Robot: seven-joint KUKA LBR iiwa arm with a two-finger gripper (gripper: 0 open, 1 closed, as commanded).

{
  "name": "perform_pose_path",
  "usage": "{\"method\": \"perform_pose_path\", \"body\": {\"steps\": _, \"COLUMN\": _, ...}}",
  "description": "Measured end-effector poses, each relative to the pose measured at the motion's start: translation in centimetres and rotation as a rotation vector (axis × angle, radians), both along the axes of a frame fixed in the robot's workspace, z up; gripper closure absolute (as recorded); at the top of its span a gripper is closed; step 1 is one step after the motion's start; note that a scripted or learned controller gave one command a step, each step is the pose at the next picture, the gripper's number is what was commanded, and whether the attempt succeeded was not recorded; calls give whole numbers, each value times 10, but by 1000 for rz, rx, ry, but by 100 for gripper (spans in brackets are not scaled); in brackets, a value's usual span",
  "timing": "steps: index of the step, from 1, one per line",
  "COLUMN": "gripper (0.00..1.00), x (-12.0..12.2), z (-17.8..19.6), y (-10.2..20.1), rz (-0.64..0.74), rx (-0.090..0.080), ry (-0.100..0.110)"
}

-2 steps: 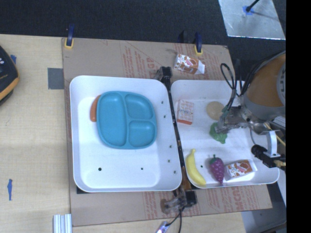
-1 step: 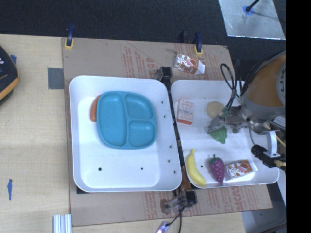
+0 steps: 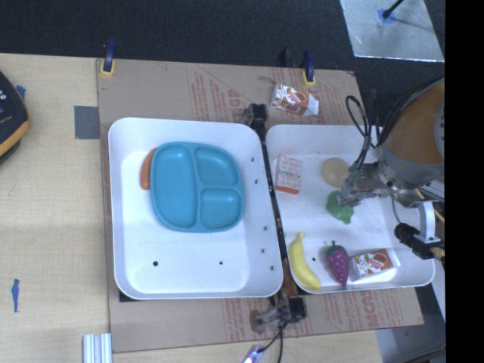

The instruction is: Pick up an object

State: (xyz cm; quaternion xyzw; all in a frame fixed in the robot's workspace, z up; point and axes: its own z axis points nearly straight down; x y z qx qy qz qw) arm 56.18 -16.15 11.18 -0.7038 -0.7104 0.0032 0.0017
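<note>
The right bin (image 3: pixel 302 138) holds a green leafy toy (image 3: pixel 339 206), a beige round piece (image 3: pixel 333 172), a small carton (image 3: pixel 288 174), a yellow banana (image 3: pixel 303 263), purple grapes (image 3: pixel 337 262) and a flat snack packet (image 3: pixel 373 264). My gripper (image 3: pixel 353 193) hangs over the right bin, its tip just above and right of the green toy, between that toy and the beige piece. The arm's wrist covers the tip from above.
The left bin (image 3: pixel 128 225) holds a blue divided plate (image 3: pixel 197 187) with an orange item (image 3: pixel 144 171) peeking from under its left edge. Another packet (image 3: pixel 294 100) lies on the cardboard behind the right bin. Cables (image 3: pixel 361 123) loop beside the arm.
</note>
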Motion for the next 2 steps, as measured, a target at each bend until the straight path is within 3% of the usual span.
{"method": "perform_pose_path", "body": {"steps": 1, "gripper": 0, "x": 0, "z": 0, "y": 0, "rz": 1, "rx": 0, "ry": 0}}
{"method": "perform_pose_path", "body": {"steps": 2, "gripper": 100, "x": 0, "z": 10, "y": -1, "rz": 1, "rx": -1, "ry": 0}}
